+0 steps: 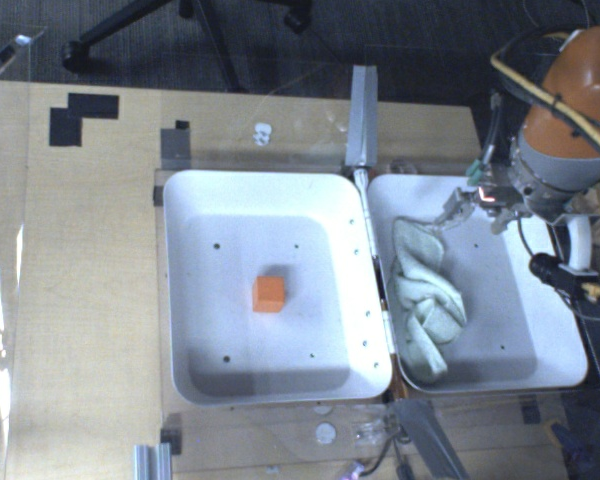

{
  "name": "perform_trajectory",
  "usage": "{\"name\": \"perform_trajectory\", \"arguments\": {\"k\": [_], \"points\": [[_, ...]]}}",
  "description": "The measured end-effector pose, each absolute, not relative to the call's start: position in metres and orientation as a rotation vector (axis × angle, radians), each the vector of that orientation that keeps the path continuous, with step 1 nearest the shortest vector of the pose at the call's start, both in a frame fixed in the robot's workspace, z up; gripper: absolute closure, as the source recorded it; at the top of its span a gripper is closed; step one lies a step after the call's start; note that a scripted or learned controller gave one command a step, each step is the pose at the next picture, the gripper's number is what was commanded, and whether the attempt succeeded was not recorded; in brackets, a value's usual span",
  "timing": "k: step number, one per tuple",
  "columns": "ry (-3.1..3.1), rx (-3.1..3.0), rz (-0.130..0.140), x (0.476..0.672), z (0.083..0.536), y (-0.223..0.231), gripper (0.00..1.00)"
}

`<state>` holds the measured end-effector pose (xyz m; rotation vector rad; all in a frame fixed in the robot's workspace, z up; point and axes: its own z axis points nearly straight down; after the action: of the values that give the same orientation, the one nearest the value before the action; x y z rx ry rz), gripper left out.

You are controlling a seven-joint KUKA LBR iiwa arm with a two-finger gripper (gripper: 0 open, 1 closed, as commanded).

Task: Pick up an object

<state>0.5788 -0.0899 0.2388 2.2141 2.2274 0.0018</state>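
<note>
A grey KUKA arm with an orange band reaches in from the right over the right bin (pixel 560 368), its hand (pixel 458 211) poised at the upper end of a crumpled pale-green cloth (pixel 425 293). The slim metal fingers (pixel 450 213) slant down toward the cloth's top edge; whether they stand apart or together cannot be told at this size, and nothing is seen caught between them, so no grasp can be claimed.

The step in hand appears to be the approach to a pick, with the lift not yet begun. The cloth lies along the left side of the right bin, against the wall that divides the two. The other candidate, a small orange block (pixel 269 294), sits alone near the middle of the left bin (pixel 195 368), well apart from the hand.

The next move likely calls for the hand to settle onto a raised fold and close firmly, since soft fabric yields and can slip free. The cloth looks like thick, nubby towelling, twisted into loose ridges. The block is hard-edged, matte and cube-like. Both bins are smooth white plastic with rounded corners and a few small dark holes in the floor, set on a pale wood-grain table (pixel 90 298).
</note>
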Motion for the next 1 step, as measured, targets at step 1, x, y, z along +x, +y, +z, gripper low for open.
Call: {"name": "perform_trajectory", "arguments": {"k": [1], "points": [[2.278,2.155,0.008,0.6139,0.0966,-0.1032,0.0]]}}
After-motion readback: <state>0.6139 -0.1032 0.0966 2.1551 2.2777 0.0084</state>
